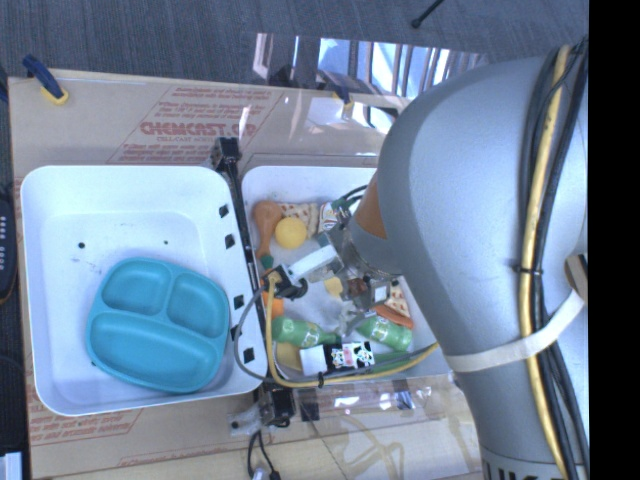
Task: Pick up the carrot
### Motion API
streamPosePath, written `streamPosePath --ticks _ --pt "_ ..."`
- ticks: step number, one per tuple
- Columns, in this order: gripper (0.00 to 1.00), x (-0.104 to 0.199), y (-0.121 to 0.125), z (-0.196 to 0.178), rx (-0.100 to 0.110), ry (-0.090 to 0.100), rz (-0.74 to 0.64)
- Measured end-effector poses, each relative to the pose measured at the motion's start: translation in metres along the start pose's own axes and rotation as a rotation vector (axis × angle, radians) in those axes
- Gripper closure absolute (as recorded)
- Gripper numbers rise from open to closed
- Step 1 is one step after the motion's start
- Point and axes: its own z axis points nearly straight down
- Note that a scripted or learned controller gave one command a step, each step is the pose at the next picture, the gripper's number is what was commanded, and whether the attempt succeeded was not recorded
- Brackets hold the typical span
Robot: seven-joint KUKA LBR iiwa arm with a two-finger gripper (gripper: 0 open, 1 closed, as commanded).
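- The carrot (277,303) appears to be the small orange piece at the left edge of the right bin (300,176), against the wall that divides it from the left bin (40,198); it is partly hidden, so its long axis is hard to tell.
- The gripper (350,290) is down inside the right bin, just right of that orange piece and near it.
- Whether the tool is released or clenched cannot be told; clutter and the wrist mask it, and nothing is visibly held.
- Close around it lie a yellow ball (291,232), two green bottles (385,332) and a cow-print carton (345,356).
- The blue tray (155,323) sits in the left bin.
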Motion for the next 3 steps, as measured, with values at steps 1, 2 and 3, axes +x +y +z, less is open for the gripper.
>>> streamPosePath --ticks 1,2,3 --pt "1.0 -0.0003 -0.0018 -0.0087 0.007 -0.006 -0.016" --pt "0.0 -0.0003 -0.0024 -0.0084 0.008 -0.007 -0.018" --pt "1.0 -0.0003 -0.0039 -0.0172 0.015 -0.012 -0.034"
